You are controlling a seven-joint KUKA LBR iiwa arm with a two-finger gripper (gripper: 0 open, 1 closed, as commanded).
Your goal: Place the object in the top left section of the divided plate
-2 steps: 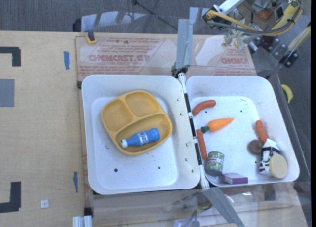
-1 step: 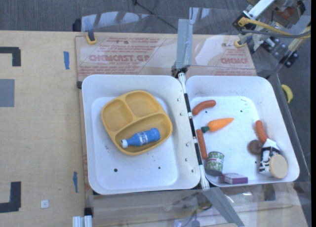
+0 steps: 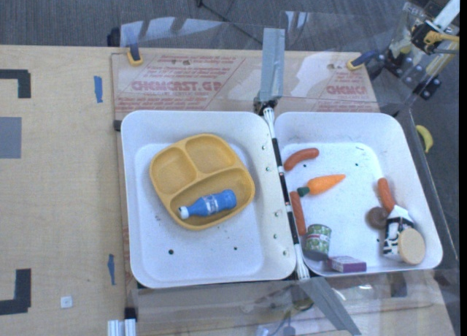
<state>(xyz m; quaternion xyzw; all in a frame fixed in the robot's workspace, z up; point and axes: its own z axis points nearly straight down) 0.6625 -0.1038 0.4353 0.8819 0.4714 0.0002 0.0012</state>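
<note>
Hand point(image 3: 430, 35) high — carrot point(image 3: 323, 184), sausages below

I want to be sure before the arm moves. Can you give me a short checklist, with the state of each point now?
1. Top left section of the yellow plate free: ok.
2. Plate lies flat in the left bin: ok.
3. Blue bottle sits in the plate's long lower section, away from the target: ok.
4. Objects to pick, such as the carrot, lie free in the right bin: ok.
5. Gripper holds an object: cannot tell.
</note>
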